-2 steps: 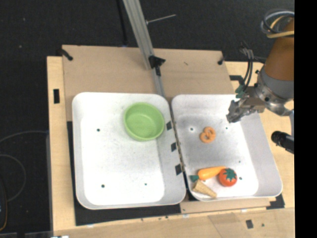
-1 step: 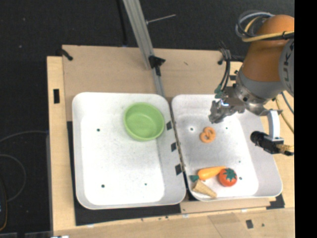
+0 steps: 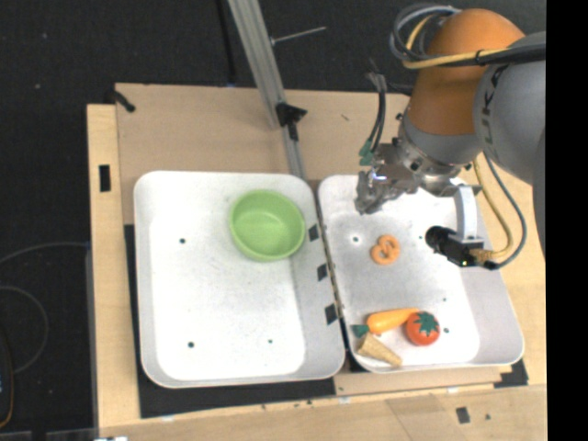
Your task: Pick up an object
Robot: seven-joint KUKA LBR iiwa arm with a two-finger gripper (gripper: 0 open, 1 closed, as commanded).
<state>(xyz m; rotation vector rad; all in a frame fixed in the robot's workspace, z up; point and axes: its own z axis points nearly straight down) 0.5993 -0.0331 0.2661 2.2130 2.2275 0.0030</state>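
The right bin (image 3: 487,329) holds a small orange pretzel-shaped toy (image 3: 386,249) near its middle. At its near edge lie an orange carrot-like toy (image 3: 390,320), a red tomato-like toy (image 3: 423,329) and a tan cone (image 3: 379,352). My gripper (image 3: 370,194) hangs over the far left part of this bin, up and to the left of the pretzel toy. A green bowl (image 3: 266,225) sits in the far right part of the left bin (image 3: 184,320).
A grey metal pole (image 3: 262,62) slants up from between the bins at the back. A black part on a white bracket (image 3: 455,242) hangs off the arm over the right bin. The bins rest on a tan board (image 3: 184,127).
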